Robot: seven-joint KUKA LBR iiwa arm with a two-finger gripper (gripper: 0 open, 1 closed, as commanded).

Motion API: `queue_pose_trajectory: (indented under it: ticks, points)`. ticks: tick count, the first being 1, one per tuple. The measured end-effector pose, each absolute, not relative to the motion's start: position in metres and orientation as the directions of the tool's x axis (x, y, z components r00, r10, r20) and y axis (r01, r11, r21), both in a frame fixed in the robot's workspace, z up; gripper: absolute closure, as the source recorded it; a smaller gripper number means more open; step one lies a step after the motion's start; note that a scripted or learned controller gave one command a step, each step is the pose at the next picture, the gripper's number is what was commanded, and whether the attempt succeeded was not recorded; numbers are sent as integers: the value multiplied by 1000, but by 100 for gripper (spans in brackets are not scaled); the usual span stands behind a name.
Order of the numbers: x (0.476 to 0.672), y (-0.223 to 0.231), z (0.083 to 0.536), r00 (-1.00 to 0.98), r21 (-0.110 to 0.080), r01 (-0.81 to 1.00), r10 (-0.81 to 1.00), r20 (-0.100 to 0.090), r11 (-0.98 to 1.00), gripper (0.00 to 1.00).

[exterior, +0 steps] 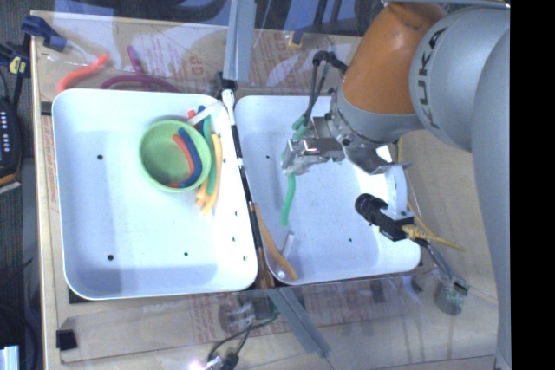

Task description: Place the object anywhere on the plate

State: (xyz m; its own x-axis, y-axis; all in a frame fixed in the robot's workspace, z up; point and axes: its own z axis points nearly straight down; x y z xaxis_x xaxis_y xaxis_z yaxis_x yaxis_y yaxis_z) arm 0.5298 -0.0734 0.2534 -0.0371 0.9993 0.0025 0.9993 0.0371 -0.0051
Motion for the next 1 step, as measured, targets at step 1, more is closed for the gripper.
queue_pose_trajectory:
  ticks: [1]
  points:
    - [530, -73, 254, -37, -5, 999, 999, 3, 37, 0]
